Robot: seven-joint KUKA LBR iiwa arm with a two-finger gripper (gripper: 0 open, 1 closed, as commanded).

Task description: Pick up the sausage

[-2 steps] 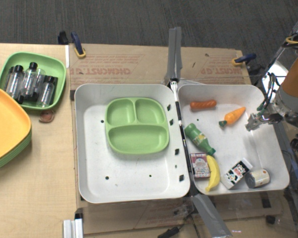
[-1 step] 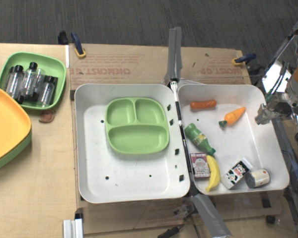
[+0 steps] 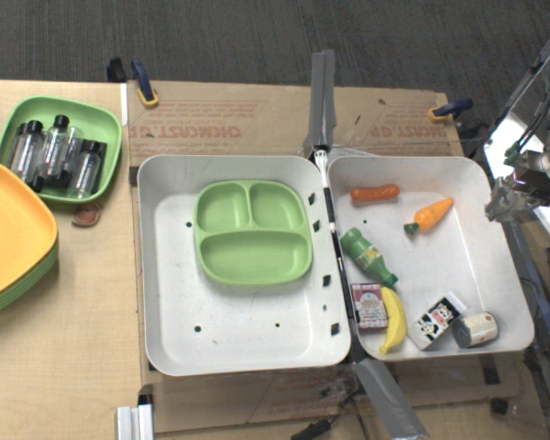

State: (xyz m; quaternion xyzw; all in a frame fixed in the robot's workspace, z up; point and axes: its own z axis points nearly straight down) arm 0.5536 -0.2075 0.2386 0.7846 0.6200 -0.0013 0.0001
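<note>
Sausage (image 3: 375,192) lies near the far wall of the right bin (image 3: 509,273), left of the toy carrot (image 3: 431,215). I see the gripper (image 3: 511,195) at that bin's right rim, well apart from the sausage, but I cannot tell its state. My left bin (image 3: 156,273) bears a green divided plate (image 3: 253,232). Both bins rest on brown cardboard (image 3: 229,126) over a wooden bench (image 3: 55,356), with dark carpet (image 3: 257,16) beyond.

A wooden bench (image 3: 92,337) carries two white bins (image 3: 165,319) side by side, a green dish (image 3: 105,131) of bottles and stacked orange plates (image 3: 14,236).
</note>
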